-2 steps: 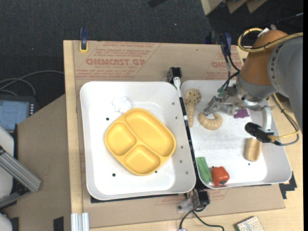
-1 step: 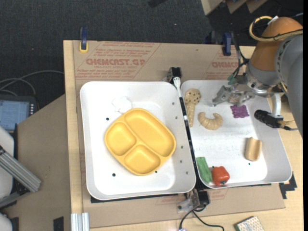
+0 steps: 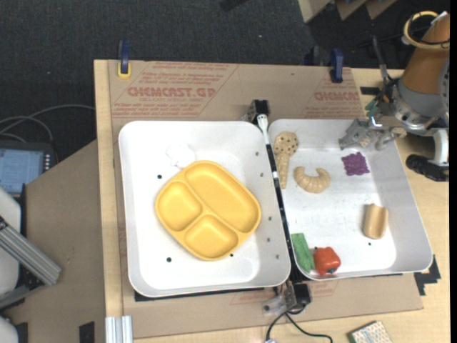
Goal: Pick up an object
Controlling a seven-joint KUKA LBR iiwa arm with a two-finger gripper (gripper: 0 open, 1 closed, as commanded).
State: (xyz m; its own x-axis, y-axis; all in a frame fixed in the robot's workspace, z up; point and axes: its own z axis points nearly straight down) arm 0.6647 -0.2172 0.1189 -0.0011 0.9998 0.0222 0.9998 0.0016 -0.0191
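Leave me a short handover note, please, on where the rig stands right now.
Gripper: over the far edge of the right bin, just above the purple piece; nothing visible between its fingers, and I cannot tell whether they are open.
Right bin also holds: ice cream cone, croissant, tan cylinder, green piece, red pepper.
Left bin: yellow divided tray.
Done: nothing lifted yet.
Left: grasp and lift one object, likely the purple piece.
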